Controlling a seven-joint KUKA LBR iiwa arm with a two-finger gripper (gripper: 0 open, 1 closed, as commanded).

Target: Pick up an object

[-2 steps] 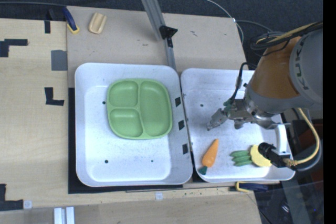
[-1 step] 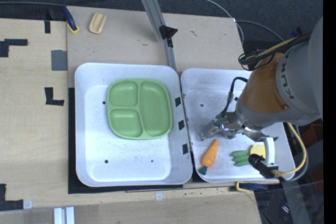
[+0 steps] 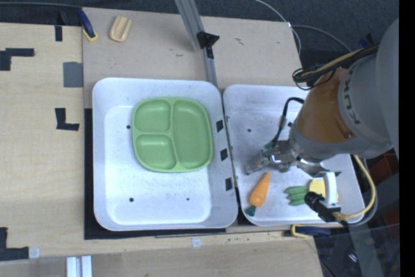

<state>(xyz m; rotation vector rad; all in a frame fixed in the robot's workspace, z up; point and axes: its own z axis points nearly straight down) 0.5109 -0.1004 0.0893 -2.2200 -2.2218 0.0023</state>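
No legible text anywhere. Gripper (image 3: 262, 162) low in right bin (image 3: 259, 107), finger state can't tell. 1 carrot (image 3: 260, 189) just below it, 1 green veg (image 3: 297, 194) lower-right. 1 green tray (image 3: 172, 134) well left, in left bin (image 3: 110, 159).

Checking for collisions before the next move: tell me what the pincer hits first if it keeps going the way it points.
Probably the right bin's floor: the pincer points down and left, just above the toy carrot. Depth is unclear from this slant.

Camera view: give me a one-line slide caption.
KUKA arm's gripper low in the right bin above a toy carrot, green divided plate in the left bin.
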